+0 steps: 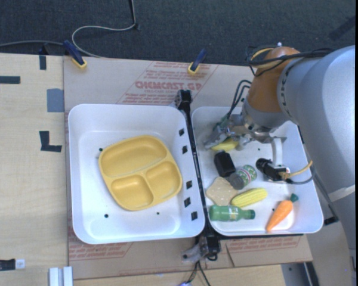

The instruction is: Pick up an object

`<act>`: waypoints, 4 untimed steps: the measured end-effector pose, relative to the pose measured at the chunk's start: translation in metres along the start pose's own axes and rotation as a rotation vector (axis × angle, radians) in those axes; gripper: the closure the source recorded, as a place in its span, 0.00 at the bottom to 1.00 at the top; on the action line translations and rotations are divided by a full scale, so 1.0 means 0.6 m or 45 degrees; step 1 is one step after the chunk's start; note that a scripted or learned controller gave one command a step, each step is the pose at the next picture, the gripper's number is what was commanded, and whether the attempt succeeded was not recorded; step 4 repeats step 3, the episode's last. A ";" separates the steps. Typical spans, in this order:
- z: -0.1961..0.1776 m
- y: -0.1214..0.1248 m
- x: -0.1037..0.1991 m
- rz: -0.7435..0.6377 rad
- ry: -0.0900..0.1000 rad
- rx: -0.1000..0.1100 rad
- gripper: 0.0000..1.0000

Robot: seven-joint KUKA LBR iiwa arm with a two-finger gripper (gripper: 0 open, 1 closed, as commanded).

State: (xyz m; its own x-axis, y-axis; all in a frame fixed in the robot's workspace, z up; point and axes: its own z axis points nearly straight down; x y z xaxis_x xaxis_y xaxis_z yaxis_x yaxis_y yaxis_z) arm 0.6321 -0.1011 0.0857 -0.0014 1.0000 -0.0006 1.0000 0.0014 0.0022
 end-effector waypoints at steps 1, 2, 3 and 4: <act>-0.001 -0.088 -0.015 0.001 -0.001 -0.001 0.00; -0.018 -0.087 -0.016 0.001 -0.002 -0.002 1.00; -0.165 -0.132 0.099 -0.002 0.002 0.003 1.00; -0.165 -0.132 0.099 -0.002 0.002 0.003 1.00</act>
